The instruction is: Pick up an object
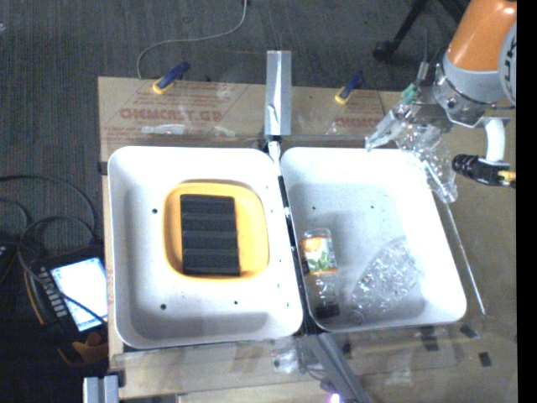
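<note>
My gripper (409, 171) hangs over the back right corner of the right bin (377, 175). Its two pale translucent fingers (443, 183) are spread open with nothing between them. Lower in that bin lie a small packet with an orange and green label (317, 253), a crumpled clear plastic piece (386, 274) and a small dark item (325, 311) by the front wall. All three are well in front of the gripper and apart from it. In the left bin (134, 225) sits a yellow block with a black ridged top (210, 233).
A metal divider post (278, 91) stands at the back between the bins. Two blue and yellow clamps (171, 75) (350, 87) hold the cardboard behind them. Cables and a device with a lit screen (75, 288) lie on the floor to the left.
</note>
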`<state>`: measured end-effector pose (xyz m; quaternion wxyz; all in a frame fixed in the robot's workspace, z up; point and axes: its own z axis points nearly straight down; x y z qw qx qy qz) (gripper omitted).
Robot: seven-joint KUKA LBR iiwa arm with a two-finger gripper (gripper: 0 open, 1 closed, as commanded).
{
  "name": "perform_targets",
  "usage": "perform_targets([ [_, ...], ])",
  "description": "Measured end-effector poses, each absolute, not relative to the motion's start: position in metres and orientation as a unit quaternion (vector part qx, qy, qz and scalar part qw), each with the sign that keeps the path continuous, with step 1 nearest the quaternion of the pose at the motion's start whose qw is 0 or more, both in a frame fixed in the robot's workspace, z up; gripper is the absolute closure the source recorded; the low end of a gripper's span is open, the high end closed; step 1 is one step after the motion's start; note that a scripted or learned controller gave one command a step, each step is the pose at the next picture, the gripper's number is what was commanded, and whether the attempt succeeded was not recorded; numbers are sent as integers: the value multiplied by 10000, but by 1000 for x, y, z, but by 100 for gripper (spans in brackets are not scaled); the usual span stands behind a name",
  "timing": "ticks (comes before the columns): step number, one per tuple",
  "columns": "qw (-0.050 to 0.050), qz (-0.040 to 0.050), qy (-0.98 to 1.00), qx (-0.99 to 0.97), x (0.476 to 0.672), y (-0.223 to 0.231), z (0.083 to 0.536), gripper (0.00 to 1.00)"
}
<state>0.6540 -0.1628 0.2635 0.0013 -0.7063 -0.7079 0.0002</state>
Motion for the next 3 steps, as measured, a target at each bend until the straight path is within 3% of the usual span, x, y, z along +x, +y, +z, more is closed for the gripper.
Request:
perform_targets([
  [1, 5, 23, -6678, -7443, 586, -203, 176, 0],
  [2, 2, 18, -7199, -6941, 555, -217, 220, 0],
  [3, 18, -53, -7152, -6989, 528, -214, 97, 0],
])
